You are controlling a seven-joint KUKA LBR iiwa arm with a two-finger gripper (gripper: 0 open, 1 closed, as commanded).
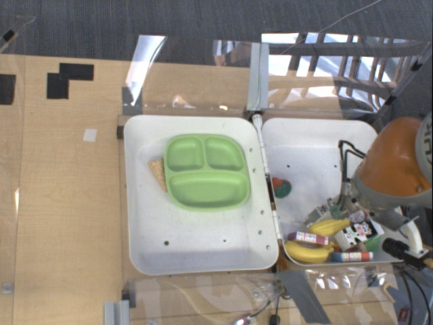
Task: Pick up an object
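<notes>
Bananas [310, 251] lie beside the arm's [396, 164] perhaps half-hidden gripper [335, 208].

A pale wooden counter [61, 202] fills the left and bottom of the frame; dark grey carpet [203, 9] runs across the top, with black marks [67, 78] at upper left.

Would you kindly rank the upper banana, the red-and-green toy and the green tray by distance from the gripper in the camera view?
Measured from the gripper:
1. Upper banana, just below it in the right bin.
2. Red-and-green toy, at that bin's left wall.
3. Green tray, in the left bin.
</notes>
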